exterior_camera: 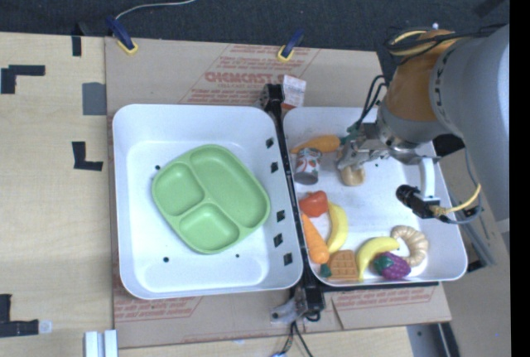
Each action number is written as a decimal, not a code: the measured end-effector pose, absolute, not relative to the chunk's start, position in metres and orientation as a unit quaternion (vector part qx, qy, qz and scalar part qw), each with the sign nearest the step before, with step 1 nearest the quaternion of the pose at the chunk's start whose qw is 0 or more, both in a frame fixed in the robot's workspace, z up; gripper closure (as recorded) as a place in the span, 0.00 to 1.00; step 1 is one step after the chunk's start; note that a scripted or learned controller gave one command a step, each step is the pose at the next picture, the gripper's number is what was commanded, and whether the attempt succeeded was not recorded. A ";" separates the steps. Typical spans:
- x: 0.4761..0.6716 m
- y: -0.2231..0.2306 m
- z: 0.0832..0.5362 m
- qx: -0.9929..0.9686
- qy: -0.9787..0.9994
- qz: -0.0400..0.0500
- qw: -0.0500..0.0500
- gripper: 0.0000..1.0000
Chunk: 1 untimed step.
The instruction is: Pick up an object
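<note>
Right-hand bin [454,264], upper middle: you have the gripper [354,161] low over the floor, directly above a small tan object [354,176]. Whether its fingers are spread or pinching, you cannot tell from this slanted view. Object lies just below the fingertips, no long axis legible. Neighbours: small can [307,166] to its left, orange piece [325,143] up-left. Your move, by my judgement, is a straight descent.

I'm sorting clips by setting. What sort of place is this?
Most likely a robotics lab bench set up for grasping trials: two white bins clipped together on cardboard, toy food such as a plastic banana, and a grey robot arm reaching in.
</note>
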State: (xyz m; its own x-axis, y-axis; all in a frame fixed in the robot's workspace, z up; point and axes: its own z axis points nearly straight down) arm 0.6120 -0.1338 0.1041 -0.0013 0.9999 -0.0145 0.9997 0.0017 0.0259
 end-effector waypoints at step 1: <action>0.517 -0.143 0.094 0.707 0.707 0.006 0.012 1.00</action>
State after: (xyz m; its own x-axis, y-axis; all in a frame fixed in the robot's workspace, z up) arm 0.5174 -0.1429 0.0945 0.0000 1.0000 -0.0080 0.9997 0.0002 0.0261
